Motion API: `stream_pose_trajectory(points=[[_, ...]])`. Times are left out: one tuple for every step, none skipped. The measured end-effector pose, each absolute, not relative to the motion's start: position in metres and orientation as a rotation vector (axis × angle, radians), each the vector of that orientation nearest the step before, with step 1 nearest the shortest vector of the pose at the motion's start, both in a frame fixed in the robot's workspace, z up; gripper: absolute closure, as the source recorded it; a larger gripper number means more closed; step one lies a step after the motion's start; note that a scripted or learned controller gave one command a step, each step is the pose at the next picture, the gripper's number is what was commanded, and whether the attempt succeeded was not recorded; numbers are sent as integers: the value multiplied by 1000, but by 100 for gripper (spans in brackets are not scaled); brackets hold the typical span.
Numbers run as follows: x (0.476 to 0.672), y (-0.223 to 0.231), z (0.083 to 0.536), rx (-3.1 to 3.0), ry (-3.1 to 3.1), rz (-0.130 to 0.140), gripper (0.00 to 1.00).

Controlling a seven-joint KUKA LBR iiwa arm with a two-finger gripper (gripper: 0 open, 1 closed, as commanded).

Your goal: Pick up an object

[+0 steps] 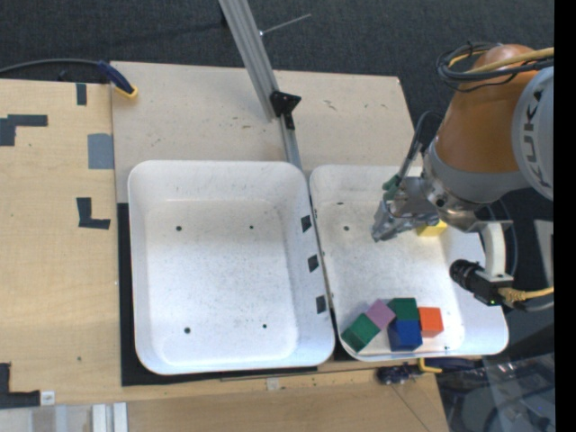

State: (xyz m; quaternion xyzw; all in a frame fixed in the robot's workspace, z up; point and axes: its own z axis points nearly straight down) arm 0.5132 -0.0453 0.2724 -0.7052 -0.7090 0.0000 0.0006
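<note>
The gripper (389, 228), grip unreadable, is hovering centre-right near a yellow block (434, 229), likely light, rigid, graspable across flat sides.

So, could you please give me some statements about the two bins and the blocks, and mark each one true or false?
1. The blocks lie in the right bin. True.
2. The blue block sits in the left bin. False: it sits in the right bin, near its front edge.
3. The gripper is over the right bin. True.
4. The orange block lies at the far end of the right bin. False: it lies at the near end, beside the blue block.
5. A purple block lies next to a green block. True.
6. A yellow object shows beside the gripper. True.
</note>
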Motion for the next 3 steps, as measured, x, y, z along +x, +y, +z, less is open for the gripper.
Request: stream_pose_trajectory(points=[[524, -6, 258, -2214, -2225, 3, 100], [538, 41, 236, -2213, -2225, 4, 100], [538, 93, 230, -2212, -2227, 3, 100]])
